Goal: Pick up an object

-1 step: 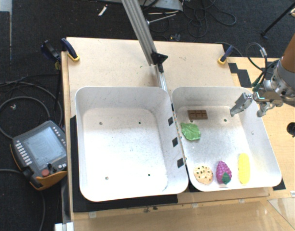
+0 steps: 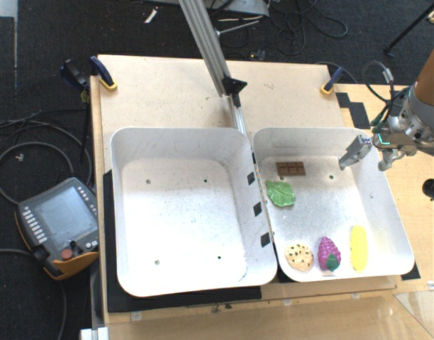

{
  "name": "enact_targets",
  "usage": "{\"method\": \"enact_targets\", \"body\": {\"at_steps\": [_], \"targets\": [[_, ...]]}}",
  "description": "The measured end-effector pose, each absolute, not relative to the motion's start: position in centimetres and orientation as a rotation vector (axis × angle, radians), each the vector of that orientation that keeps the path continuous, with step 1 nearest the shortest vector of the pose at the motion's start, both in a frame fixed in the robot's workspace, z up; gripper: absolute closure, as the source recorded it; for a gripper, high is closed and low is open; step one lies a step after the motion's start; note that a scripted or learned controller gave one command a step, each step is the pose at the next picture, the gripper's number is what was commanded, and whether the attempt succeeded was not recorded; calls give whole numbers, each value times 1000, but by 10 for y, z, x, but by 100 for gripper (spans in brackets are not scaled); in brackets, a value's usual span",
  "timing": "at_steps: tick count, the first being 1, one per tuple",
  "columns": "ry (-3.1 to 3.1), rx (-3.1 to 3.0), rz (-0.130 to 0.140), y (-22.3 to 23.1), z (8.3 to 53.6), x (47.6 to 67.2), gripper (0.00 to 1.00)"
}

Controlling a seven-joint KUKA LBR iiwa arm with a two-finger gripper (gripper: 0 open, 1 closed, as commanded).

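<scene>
While jaws (image 2: 368, 156) hover spread | chocolate bar (image 2: 290, 168) left, apart

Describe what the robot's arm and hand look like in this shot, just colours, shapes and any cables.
At the view's right edge, a rounded grey arm segment carries an orange band at its top corner. Below it sits a silver-grey metallic wrist block with a small green-lit spot. The hand has two slim grey fingers ending in darker tips. A thin dark cable loops above the wrist.

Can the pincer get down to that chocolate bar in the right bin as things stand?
Probably yes. The pincer hangs open over the right bin, and the chocolate bar lies flat by itself, apart from the green leaf.
</scene>
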State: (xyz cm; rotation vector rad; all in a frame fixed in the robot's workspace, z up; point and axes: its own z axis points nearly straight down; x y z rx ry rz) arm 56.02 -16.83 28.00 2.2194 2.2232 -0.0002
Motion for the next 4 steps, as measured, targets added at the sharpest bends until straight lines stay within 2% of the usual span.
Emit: {"method": "enact_targets", "body": {"at_steps": [3,4], "targets": [[2225,2226,-5,-142,131,555,0],[2220,2221,1,-143,144,557,100]]}}
